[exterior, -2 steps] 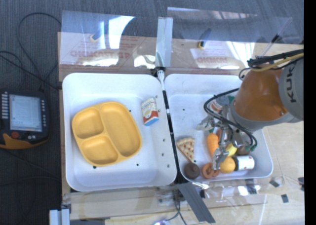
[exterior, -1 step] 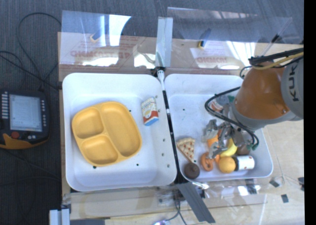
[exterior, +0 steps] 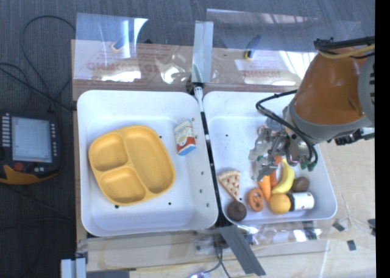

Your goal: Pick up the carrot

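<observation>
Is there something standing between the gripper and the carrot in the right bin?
Nothing visible does. The gripper sits right at the carrot's upper end; the banana lies close on the carrot's right side, not between them.

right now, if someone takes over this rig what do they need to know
Pincer: low in the right bin, right above the carrot; whether it is open or shut cannot be told.
Carrot: lies in the right bin's lower part, beside the banana, with the orange and the pizza slice nearby.
Left bin: holds the yellow divided tray and a small carton.
Done: approach to the carrot.
Left: confirm a grasp, then lift the carrot.
</observation>
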